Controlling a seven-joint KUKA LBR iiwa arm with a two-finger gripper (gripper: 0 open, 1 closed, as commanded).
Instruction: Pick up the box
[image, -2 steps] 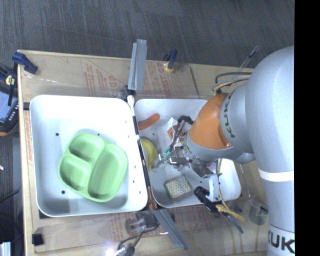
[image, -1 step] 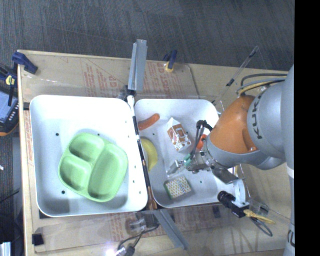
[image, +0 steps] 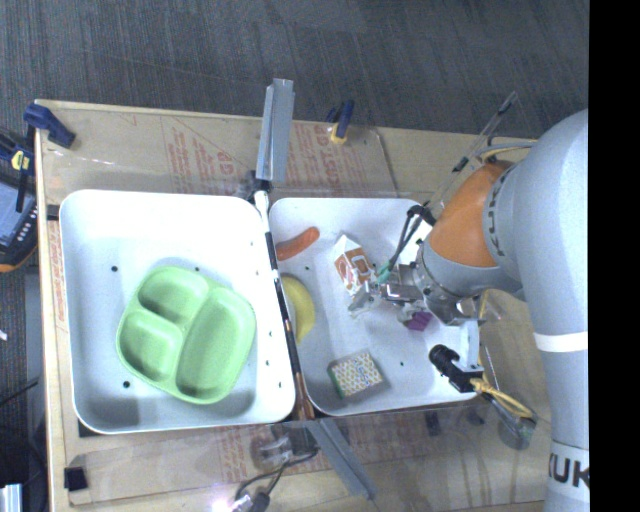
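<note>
Box (image: 352, 268), a small orange-and-white carton, stands tilted in the right bin (image: 330, 400), touching the claw (image: 372, 291) on its left side; whether it is gripped I cannot tell. That bin also holds a sausage (image: 297, 242), a banana (image: 298, 305) and a patterned sponge (image: 356, 374), while the left bin (image: 90, 230) carries a green divided plate (image: 186, 334).

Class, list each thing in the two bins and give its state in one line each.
box: tilted, right bin, beside the gripper
green tray: flat, left bin
sausage: lying near the divider
yellow fruit: resting against the divider
patterned sponge: flat, right bin
purple piece: partly under the arm
</note>
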